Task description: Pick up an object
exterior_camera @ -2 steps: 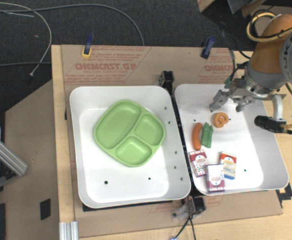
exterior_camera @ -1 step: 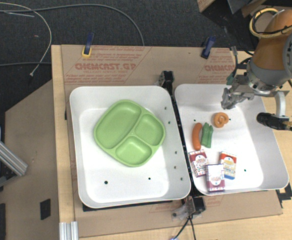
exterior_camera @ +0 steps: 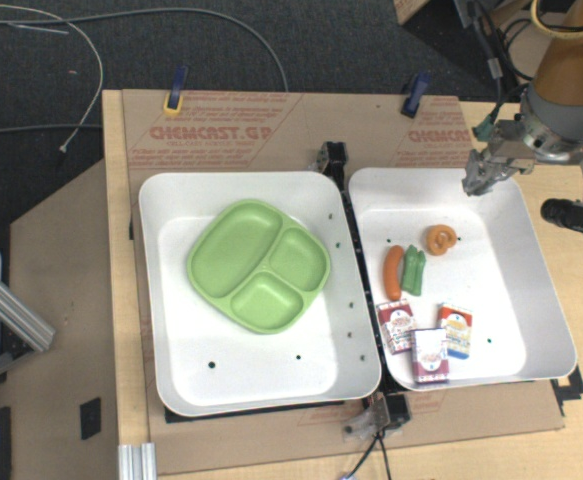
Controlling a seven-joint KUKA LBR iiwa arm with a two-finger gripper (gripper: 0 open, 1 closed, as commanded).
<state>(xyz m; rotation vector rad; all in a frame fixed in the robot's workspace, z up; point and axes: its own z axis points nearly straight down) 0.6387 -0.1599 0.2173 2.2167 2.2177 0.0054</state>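
Two shallow white bins are seated side by side on a cardboard-covered bench [exterior_camera: 271,133]. In the left bin [exterior_camera: 171,368], a green divided plate [exterior_camera: 259,265] with three compartments is positioned flat, slightly far of centre. In the right bin [exterior_camera: 541,308], an orange hot-dog-shaped toy [exterior_camera: 393,271] and a green pickle-shaped toy [exterior_camera: 413,270] are laid side by side, touching, near the bin's left wall. An orange ring-shaped doughnut toy [exterior_camera: 441,238] is located just to their right and slightly farther back. Three small red-and-white cartons are grouped toward the near edge: one carton [exterior_camera: 397,326] at the left, a second carton [exterior_camera: 430,354] nearest the rim, and a third carton [exterior_camera: 456,330] at the right. The gripper [exterior_camera: 478,180] is suspended over the far rim of the right bin, apart from all the objects. No object is seen at its tip; how far it is open cannot be told.
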